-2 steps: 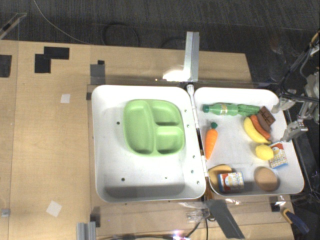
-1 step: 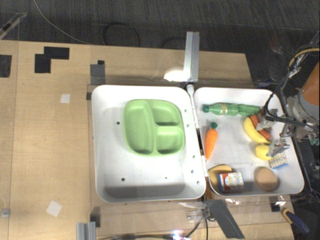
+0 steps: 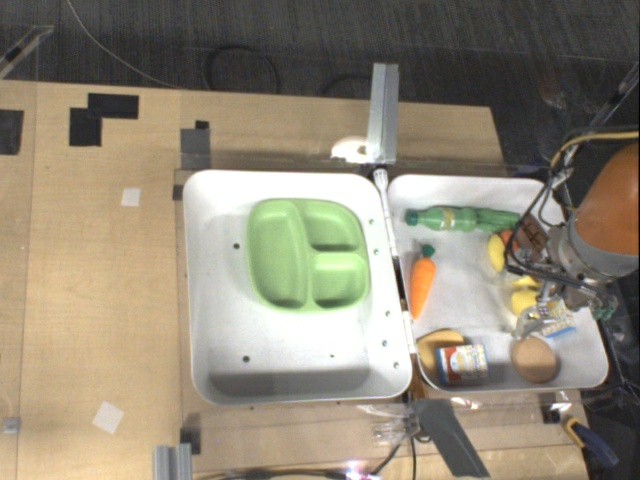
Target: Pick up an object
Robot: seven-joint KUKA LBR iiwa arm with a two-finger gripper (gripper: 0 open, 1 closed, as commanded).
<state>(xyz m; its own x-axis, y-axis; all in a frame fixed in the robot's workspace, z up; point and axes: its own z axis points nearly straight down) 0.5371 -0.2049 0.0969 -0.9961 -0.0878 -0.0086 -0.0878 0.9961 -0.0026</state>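
Note:
The right bin (image 3: 462, 298) holds a green bottle (image 3: 462, 218) lying along its far wall, a carrot (image 3: 422, 283) by the left wall, and a yellow fruit (image 3: 496, 251). A second yellow piece (image 3: 522, 300) lies just below it. A labelled can (image 3: 463, 362) lies on its side at the front, partly over a yellow-brown item (image 3: 438, 342). A brown egg-shaped object (image 3: 535, 360) sits to its right. My gripper (image 3: 546, 313) hangs low at the bin's right side, right beside the second yellow piece and just above the brown object. Cables and the wrist hide its tip.
The left bin (image 3: 215, 268) holds a green divided plate (image 3: 305, 253). A metal post (image 3: 384, 113) stands behind the divider between the bins. The arm's orange band (image 3: 612, 208) overhangs the right bin's far right corner. The wooden bench (image 3: 90, 298) stretches to the left.

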